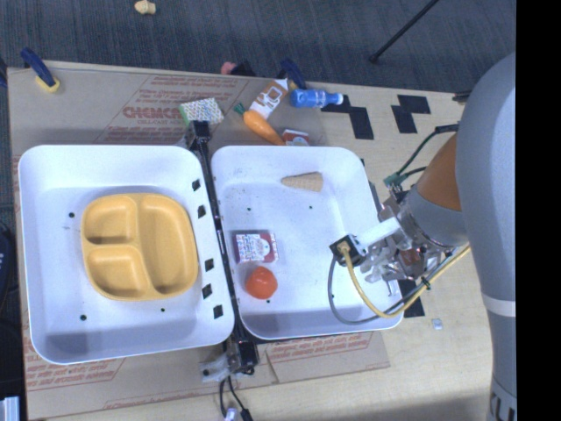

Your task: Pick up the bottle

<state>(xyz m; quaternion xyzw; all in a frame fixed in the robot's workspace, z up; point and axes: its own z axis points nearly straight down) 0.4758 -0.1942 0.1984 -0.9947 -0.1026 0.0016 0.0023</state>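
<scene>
Bottle (314, 99) lies on tabletop (421, 340) beyond right bin (368, 178), untouched. Gripper (386, 266) near bin's right rim, well apart; grip state cannot tell. Pick not yet begun.

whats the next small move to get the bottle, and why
Probably swing the gripper up and away from the right white bin, toward the far edge of the bench. The small blue plastic bottle lies on its side outside both bins, on the cardboard behind the right one, beside an orange carrot-shaped toy. The gripper sits low over the bin's right rim, well apart from the bottle.
</scene>
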